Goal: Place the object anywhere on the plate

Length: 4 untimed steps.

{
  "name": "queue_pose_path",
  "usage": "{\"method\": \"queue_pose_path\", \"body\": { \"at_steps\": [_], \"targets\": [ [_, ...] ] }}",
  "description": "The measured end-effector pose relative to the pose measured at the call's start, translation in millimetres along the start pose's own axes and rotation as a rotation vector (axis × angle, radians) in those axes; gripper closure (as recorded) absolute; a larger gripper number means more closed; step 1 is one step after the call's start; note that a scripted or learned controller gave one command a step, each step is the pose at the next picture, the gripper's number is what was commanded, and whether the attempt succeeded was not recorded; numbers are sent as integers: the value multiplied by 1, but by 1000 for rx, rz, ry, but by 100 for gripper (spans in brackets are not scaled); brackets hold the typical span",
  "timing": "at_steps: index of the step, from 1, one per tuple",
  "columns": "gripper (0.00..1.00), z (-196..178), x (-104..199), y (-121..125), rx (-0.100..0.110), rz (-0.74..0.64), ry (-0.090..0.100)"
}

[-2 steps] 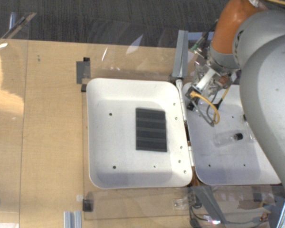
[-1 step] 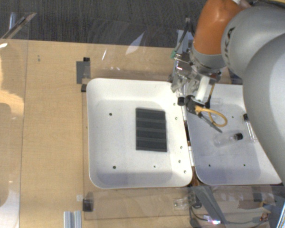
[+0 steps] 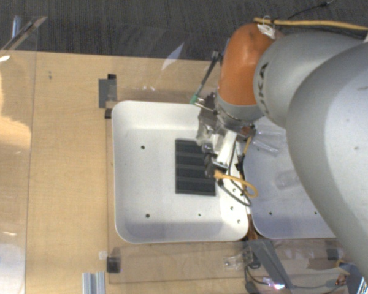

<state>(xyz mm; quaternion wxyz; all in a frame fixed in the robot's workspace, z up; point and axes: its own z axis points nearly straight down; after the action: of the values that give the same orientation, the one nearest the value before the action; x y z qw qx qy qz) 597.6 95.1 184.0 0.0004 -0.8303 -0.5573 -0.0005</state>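
A dark ribbed object (image 3: 194, 174) lies in the left white bin (image 3: 141, 182), right of centre. The gripper (image 3: 210, 159) hangs at the object's right edge; its opening cannot be told.

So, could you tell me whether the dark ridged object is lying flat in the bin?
Yes: the dark ridged object lies flat on the left bin floor.

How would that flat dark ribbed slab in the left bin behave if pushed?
The flat dark ribbed slab lies flush on the left white bin's floor, so it would probably slide, not roll or tip. Its straight edges suggest stiffness. The low profile may make grasping awkward.
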Motion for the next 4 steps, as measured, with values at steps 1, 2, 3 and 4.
{"method": "queue_pose_path", "body": {
  "at_steps": [1,2,3,4],
  "targets": [
    [100,-9,62,-22,-2,-420,1],
    [100,38,133,22,-1,-265,0],
    [100,90,129,-57,-1,-509,1],
    [100,91,53,-136,-14,-586,8]
  ]
}}
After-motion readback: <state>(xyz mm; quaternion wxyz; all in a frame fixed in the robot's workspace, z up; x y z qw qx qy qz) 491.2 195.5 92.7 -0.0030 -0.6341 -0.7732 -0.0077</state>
